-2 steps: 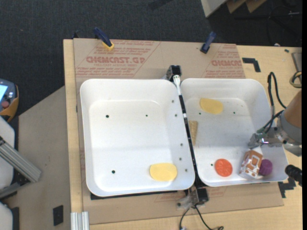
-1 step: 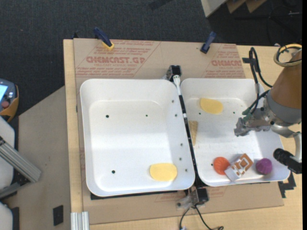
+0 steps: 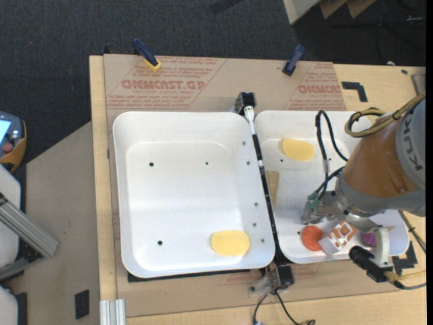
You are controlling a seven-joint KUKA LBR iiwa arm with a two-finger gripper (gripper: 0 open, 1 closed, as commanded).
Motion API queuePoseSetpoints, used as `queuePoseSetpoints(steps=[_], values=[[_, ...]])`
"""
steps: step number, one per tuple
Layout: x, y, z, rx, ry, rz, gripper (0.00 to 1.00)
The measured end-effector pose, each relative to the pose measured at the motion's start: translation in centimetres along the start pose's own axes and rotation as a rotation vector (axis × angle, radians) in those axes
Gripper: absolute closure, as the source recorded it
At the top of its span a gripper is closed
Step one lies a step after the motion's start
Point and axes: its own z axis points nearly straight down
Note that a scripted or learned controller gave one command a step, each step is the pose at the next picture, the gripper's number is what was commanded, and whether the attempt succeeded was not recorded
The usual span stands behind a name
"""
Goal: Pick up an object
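White plastic, two shallow bins side by side on a cardboard-covered bench (image 3: 169, 80). We list the contents from left to right.

Left bin (image 3: 135, 181): one pale yellow oval piece (image 3: 230, 243), lying flat near the front right corner, close to the wall.

Right bin (image 3: 270, 127): a second yellow oval piece (image 3: 298, 149) toward the back; a thin tan wedge (image 3: 272, 185) against the left wall; a small red-orange round object (image 3: 312, 237) near the front edge; just beside it on the right, a white and orange patterned item (image 3: 340, 235); further right, a small purple item (image 3: 369, 237).

Arm (image 3: 379, 161): we see it over the right bin. Gripper (image 3: 318, 210): low, just above the red-orange object; we cannot tell how it is set, nor whether it touches anything.
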Motion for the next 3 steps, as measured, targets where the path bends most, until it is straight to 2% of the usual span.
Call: queuePoseSetpoints(steps=[1, 2, 3], values=[[0.7, 9.5, -0.4, -0.010, -0.003, -0.004, 1.00], [-9.3, 11.4, -1.9, -0.007, -0.008, 0.005, 1.00], [-12.1, 11.2, -12.5, -0.011, -0.008, 0.003, 1.00]])
